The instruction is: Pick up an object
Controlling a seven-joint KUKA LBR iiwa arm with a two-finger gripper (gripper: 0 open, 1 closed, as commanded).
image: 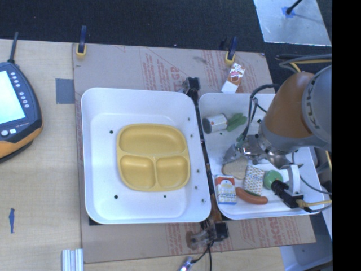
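At the far left edge of the frame lies a grey and orange handheld control pendant with a pale screen; its markings are too small to read. Right of it, at centre, the left shallow white plastic bin holds a yellow three-compartment plastic tray. Faint red print runs across the brown cardboard sheet beneath the bins, illegible.

The right white bin holds a grey cylinder with a green piece near its upper left, a small red-and-white carton with unreadable label at lower left, a red-orange sausage-shaped toy beside it, a pale patterned packet, a tan flat piece and a green round object.

The gripper sits low over the bin's middle, just above the tan piece; whether its claw is wide or closed I cannot tell.
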